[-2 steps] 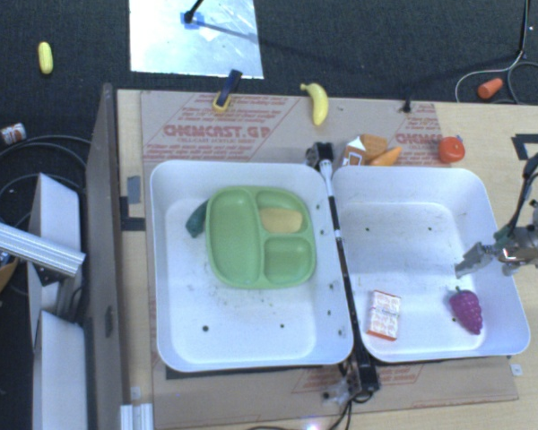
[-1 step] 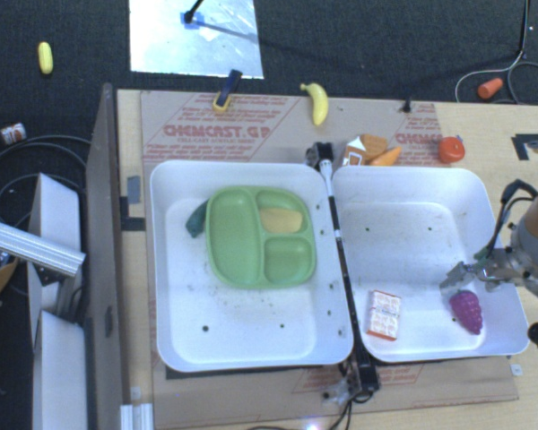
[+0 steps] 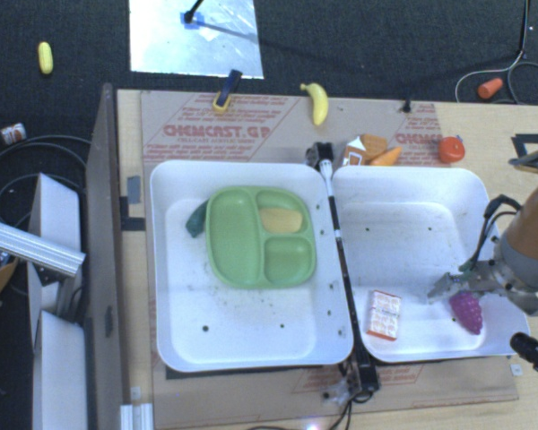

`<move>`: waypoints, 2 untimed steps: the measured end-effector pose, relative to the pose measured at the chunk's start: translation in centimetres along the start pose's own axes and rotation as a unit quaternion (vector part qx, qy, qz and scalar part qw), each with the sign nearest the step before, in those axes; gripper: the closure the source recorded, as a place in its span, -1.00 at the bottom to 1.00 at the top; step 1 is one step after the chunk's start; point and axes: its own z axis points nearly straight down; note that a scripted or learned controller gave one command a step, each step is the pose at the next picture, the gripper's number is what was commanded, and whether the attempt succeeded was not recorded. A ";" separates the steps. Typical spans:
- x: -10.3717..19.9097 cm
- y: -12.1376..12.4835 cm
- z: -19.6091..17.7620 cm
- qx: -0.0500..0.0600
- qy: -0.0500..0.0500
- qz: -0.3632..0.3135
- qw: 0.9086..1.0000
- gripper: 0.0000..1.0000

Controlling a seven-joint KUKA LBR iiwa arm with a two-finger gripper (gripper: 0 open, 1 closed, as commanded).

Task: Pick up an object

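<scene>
Two shallow white plastic bins sit side by side on the bench, a left bin (image 3: 175,330) and a right bin (image 3: 412,213), both smooth-walled with rounded corners. The left bin holds one green divided tray (image 3: 242,258) with three compartments; one pale yellow slab (image 3: 281,219) lies in its far right compartment, and one dark green piece (image 3: 196,218) pokes out from under the tray's left edge. The right bin holds two things: one small flat box (image 3: 384,315) with a red and white printed face, near the bin's near left corner, and one bumpy purple bunch of grapes (image 3: 466,311) toward the near right. The gripper (image 3: 464,282) reaches in from the right just above the grapes, its fingers spread apart, one pointing left along the bin floor, and nothing is held between them. On the cardboard beyond the bins lie one yellow banana (image 3: 318,103), one orange carrot-like piece (image 3: 386,157) and one round orange-red fruit (image 3: 450,150). One more small yellow object (image 3: 45,57) lies on the dark floor at far left.
</scene>
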 end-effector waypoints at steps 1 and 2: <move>-0.1 0.1 -1.3 -0.003 -0.001 0.000 1.000 1.00; 0.0 5.7 -5.5 -0.005 -0.002 -0.003 1.000 1.00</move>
